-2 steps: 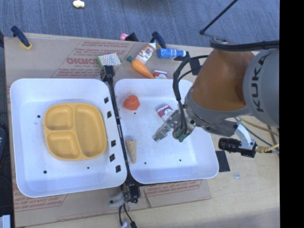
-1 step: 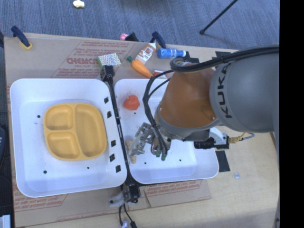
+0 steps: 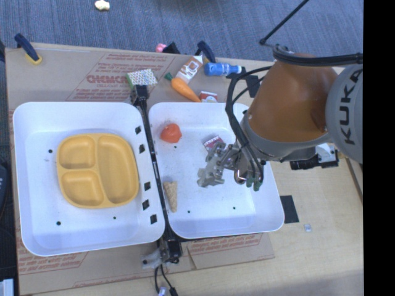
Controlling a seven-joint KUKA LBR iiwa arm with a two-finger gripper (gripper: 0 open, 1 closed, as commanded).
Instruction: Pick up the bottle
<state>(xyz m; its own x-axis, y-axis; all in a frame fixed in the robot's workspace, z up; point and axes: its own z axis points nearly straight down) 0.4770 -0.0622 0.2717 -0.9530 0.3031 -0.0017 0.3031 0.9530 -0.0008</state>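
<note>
Arm (image 3: 296, 106) bulk, grey with its orange band, reaches in from the right and hangs over the right bin (image 3: 265, 217). Its gripper (image 3: 213, 167) sits low above that bin's bare middle, and how wide it stands cannot be told from this angle. The step in hand looks like the approach, and it is off target. Nothing inside either bin reads as a bottle. The left bin (image 3: 37, 227) holds only a yellow divided plate (image 3: 97, 169). The right bin holds a small red-orange toy (image 3: 171, 132), a red-and-white packet (image 3: 213, 142) just beside the gripper, and a tan wafer piece (image 3: 170, 195) near the divider. The white bottle (image 3: 189, 69) with an orange label lies on the tabletop (image 3: 321, 251) behind the right bin, outside its far rim, with a blue bottle (image 3: 221, 69) just beside it, a toy carrot (image 3: 184, 89) near them and a patterned box (image 3: 142, 78) further left. The next move probably calls for lifting clear of the rim, travelling back past it, and coming down over whichever bottle is meant.
</note>
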